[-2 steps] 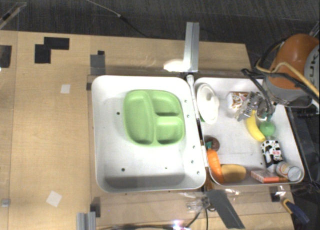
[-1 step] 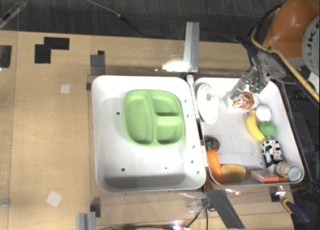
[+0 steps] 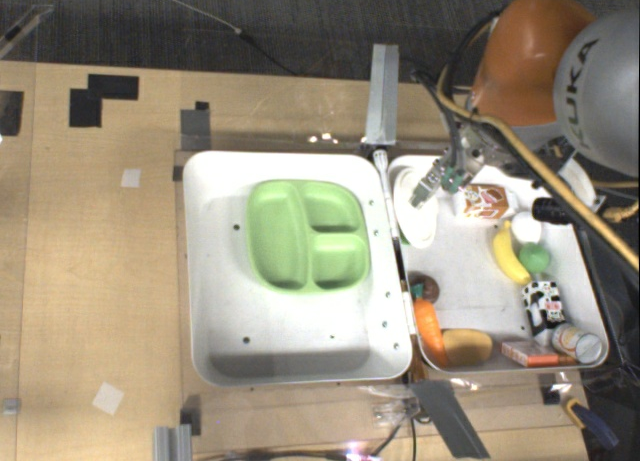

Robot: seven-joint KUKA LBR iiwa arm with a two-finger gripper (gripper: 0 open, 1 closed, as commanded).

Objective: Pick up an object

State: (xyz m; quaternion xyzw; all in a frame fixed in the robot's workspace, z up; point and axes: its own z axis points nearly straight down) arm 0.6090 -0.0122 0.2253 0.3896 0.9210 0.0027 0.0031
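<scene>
**Gripper low over a crowded right bin**

The gripper [image 3: 432, 187] hangs over a white cup [image 3: 414, 211] at the right bin's [image 3: 470, 284] left wall; its opening cannot be told. Nearby lie a banana [image 3: 508, 254], green ball [image 3: 534, 259], carrot [image 3: 428, 322] and potato [image 3: 466, 346]. A green divided plate [image 3: 306, 234] fills the left bin [image 3: 215, 279].

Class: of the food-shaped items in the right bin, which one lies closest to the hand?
The banana. It lies in the bin's upper half, nearer the hand than the carrot and potato at the bottom.
</scene>
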